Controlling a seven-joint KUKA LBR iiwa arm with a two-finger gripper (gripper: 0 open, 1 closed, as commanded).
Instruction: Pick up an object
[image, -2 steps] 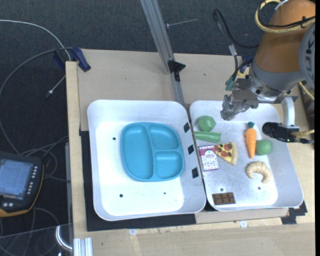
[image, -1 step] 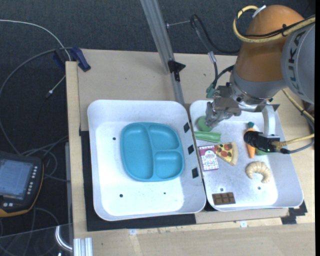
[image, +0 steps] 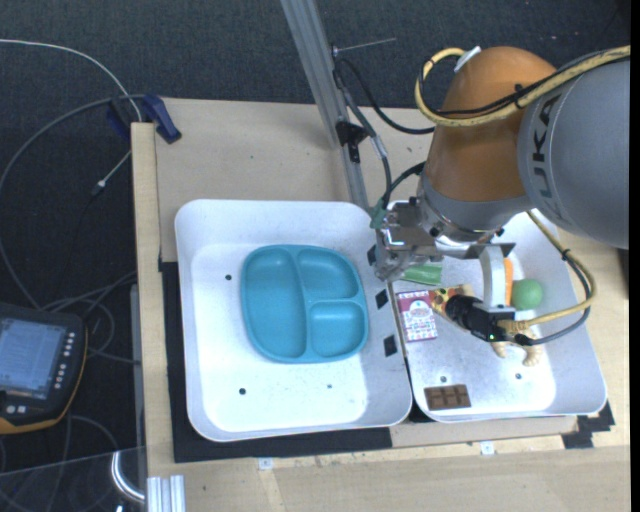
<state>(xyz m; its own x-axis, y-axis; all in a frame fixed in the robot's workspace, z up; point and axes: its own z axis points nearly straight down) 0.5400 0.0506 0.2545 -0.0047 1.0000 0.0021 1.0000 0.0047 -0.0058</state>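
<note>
Grey and orange, our arm leans over the right bin (image: 560, 395) so its end effector (image: 405, 258) hangs above the green item (image: 424, 272) and pink packet (image: 418, 316), likely targets, though we cannot tell its grip state, while the blue plate (image: 303, 303) sits apart in the left bin (image: 215, 400).

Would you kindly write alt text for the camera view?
A grey and orange robot arm reaches into the right white bin, above a pink card packet and green ball. The left white bin holds a blue divided plastic plate.

"UK" on grey arm (image: 590, 150)
</note>
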